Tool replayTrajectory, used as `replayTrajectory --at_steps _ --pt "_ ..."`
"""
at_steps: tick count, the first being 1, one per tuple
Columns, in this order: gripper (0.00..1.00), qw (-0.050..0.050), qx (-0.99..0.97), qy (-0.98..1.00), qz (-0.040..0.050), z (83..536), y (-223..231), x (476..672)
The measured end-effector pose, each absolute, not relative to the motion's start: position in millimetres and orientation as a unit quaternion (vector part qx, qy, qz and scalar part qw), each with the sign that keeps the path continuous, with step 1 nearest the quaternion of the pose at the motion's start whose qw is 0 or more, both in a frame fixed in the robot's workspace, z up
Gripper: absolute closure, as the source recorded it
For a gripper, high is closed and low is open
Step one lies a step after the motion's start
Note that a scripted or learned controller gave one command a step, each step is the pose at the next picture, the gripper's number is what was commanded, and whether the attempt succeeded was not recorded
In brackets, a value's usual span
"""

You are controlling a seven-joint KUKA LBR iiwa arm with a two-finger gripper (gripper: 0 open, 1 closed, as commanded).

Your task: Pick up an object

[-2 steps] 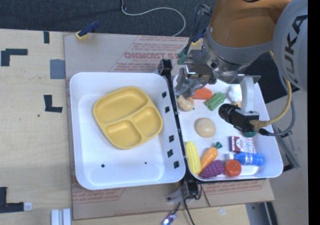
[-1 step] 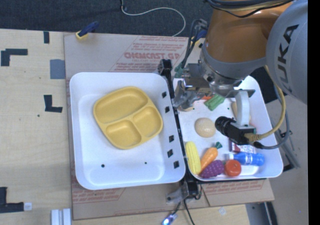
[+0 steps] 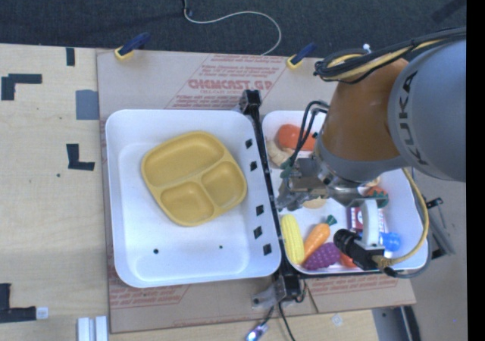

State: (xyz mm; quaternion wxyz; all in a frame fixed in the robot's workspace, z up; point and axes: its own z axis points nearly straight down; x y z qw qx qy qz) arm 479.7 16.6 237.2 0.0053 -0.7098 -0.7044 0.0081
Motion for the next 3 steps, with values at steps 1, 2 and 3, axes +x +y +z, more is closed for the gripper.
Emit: replayTrajectory --at_steps 1,2,3 --pt "1.0 -0.004 -0.703 -0.711 -0.0067 392.5 109.3 527.0" --pt "1.0 0.005 -0.706 -0.708 0.0081 269.6 137.6 479.2" --pt "1.0 0.003 -0.706 -0.708 0.0048 284.5 135.9 482.1"
